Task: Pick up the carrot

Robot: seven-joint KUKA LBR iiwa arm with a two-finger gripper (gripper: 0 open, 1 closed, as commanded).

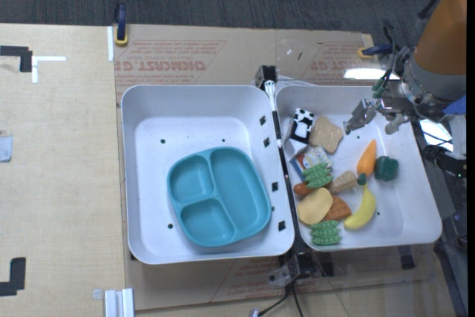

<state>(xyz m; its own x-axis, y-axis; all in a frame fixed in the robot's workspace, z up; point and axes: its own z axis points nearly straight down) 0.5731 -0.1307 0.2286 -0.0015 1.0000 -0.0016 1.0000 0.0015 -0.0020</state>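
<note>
Spanning the worktop [59, 159], two white bins sit side by side. The left bin [148, 111] holds a teal divided plate [217, 196]. The right bin [415, 219] holds a cluster of toy foods. The arm [445, 33] reaches in from the right, its pincer [375, 115] hanging over the bin's upper part with fingers spread and nothing between them. The carrot [367, 157] lies just below the pincer, apart from it, touching a dark green vegetable [387, 168]. Below them lies a banana [362, 210]; further left are a bread slice [326, 135], a black-and-white toy [301, 124] and green pea pods [325, 234].
</note>
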